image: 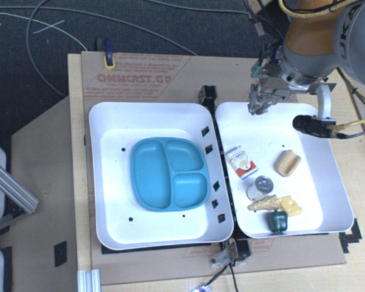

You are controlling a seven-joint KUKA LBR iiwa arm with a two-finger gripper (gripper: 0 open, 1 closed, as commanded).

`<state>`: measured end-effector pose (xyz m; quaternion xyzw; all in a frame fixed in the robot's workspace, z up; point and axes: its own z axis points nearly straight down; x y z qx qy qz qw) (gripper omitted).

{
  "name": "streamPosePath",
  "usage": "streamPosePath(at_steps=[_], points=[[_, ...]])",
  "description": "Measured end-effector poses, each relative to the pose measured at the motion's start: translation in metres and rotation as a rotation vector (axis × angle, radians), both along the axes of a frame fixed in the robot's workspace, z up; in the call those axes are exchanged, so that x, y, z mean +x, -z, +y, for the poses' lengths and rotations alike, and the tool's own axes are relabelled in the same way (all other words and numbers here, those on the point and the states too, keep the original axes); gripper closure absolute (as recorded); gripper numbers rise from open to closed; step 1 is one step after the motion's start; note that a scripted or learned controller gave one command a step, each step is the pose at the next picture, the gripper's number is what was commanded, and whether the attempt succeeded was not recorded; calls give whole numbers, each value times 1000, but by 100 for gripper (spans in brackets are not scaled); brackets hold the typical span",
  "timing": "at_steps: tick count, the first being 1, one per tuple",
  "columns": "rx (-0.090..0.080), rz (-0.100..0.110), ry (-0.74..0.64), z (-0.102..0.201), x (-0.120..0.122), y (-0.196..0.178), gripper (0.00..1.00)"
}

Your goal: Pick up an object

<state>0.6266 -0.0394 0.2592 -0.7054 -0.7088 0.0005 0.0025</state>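
Bench board [170, 72], pale brown w/ red print, spans most of the frame; a blue-and-yellow clamp [109, 53] grips its upper-left edge. Grey arm [319, 23] w/ orange band fills the upper right corner, reaching down-left.

Left bin [106, 163], white, sits centre-left. Right bin [328, 169], white, sits centre-right, touching the left one along a seam w/ black clips [208, 140].

Blue plate [169, 174], 3 compartments, lies flat in the middle of the left bin.

Gripper [256, 108] hangs over the right bin's upper-left corner, just at the far rim. Can't tell if it's open or closed at this angle, too small and dark.

Pickable things all lie in the right bin, lower-middle part, well apart from the gripper:
- tan block [287, 163], right of bin centre, on its own.
- red-and-white carton [240, 162], near the bin's left wall, level w/ the block.
- green thing [277, 222], at the bin's bottom edge.
- yellow piece [291, 206], just above-right of the green thing, touching or nearly so.
- grey round thing [263, 183], below the carton, close to it.
- pale strip [260, 204], lying across, betw. the grey round thing and the green thing, its right end by the yellow piece.
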Motion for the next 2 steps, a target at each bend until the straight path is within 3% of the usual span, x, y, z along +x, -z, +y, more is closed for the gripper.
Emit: streamPosePath(at_steps=[2], points=[[0,1,1,83,-64,18,100]])
